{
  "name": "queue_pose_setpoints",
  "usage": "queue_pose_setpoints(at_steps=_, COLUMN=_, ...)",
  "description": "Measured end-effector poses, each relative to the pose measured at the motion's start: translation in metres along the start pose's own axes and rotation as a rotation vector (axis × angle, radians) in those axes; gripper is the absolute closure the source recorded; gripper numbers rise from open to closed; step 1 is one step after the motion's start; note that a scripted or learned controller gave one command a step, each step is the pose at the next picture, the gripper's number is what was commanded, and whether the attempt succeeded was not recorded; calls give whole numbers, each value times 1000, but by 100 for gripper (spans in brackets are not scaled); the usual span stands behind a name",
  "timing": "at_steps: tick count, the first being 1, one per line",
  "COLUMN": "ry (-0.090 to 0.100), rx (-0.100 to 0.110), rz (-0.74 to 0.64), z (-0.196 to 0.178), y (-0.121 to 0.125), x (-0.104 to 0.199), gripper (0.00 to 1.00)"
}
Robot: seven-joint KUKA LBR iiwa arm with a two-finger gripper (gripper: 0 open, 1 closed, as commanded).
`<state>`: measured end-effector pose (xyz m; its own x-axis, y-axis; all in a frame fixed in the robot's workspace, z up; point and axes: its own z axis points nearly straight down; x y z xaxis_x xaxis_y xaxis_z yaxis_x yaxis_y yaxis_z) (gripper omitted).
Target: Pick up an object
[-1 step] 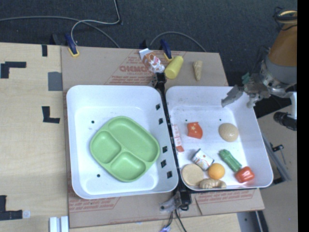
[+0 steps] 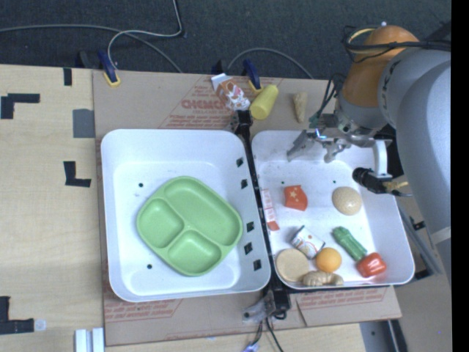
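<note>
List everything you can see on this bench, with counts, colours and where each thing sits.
bins: 2, white, side by side on the bench
plate: 1, green, three compartments, in the left bin
red piece: 1, red, middle of the right bin
egg: 1, beige, right of the red piece
orange: 1, orange, near the right bin's front
cucumber: 1, green, right of the orange
yellow bottle: 1, yellow, on cardboard behind the bins
arm: 1, grey, orange band, from the right
end effector: 1, grey, over the right bin's back
</note>
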<state>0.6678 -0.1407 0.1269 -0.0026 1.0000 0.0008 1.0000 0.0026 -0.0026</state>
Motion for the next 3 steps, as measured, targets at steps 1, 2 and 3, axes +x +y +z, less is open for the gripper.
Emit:
queue_pose_setpoints(at_steps=1, ry=-2, rx=-3, rz=1, z=41, y=-34, x=42, gripper=0)
queue_pose_setpoints(at_steps=2, ry=-3, rx=-6, rz=2, z=41, y=-47, x=45, gripper=0)
queue_pose_setpoints(at_steps=3, ry=-3, rx=-7, rz=1, z=41, y=-55, x=45, gripper=0)
